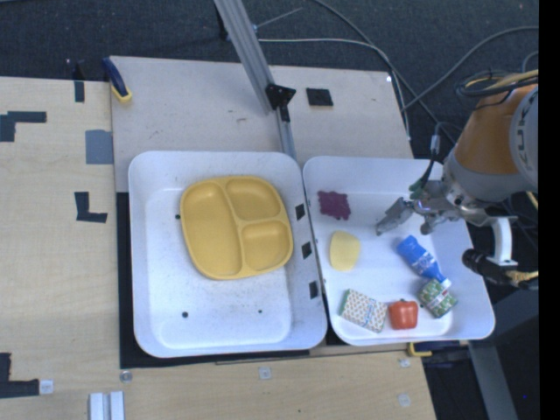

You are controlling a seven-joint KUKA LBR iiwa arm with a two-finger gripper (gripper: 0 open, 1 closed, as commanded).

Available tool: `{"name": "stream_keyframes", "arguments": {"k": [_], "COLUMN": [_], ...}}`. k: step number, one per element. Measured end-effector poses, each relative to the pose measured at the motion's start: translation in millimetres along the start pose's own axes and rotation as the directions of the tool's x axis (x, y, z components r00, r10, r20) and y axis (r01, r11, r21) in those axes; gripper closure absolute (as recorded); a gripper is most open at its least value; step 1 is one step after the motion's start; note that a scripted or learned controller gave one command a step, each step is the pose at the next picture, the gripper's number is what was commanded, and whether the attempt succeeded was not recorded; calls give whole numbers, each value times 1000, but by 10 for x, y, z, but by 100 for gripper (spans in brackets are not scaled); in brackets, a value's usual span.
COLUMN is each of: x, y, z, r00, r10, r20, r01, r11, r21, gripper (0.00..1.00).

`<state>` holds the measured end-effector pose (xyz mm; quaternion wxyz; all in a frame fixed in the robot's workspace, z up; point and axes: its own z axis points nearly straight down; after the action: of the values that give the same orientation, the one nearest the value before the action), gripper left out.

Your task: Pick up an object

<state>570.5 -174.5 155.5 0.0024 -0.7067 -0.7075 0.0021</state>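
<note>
My gripper (404, 224) hovers over the upper right part of the right bin (376, 171), fingers spread open with nothing between them. Just below and right of it lies a blue bottle (417, 257) with a white cap. A purple object (333, 204) sits to the gripper's left near the bin's top. A pale yellow piece (345, 249) lies below that. Along the bin's front edge are a patterned packet (362, 310), a red pepper-like item (402, 314) and a green-patterned item (437, 297).
The left bin (149, 234) holds a yellow divided plate (236, 226). A metal post (254, 51) slants up behind the bins. Cables run across the dark floor at the top right. The grey and orange arm (494, 147) enters from the right.
</note>
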Motion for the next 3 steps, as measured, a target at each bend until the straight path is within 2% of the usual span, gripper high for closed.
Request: {"name": "stream_keyframes", "arguments": {"k": [1, 2, 3], "x": [29, 35, 42], "y": [-33, -24, 11], "z": [440, 317, -315], "r00": [1000, 1000, 1000], "r10": [0, -1, -1], "r20": [1, 0, 2], "r01": [0, 1, 1], "r11": [1000, 1000, 1000], "r21": [-1, -3, -11], "gripper": [0, 100, 100]}}
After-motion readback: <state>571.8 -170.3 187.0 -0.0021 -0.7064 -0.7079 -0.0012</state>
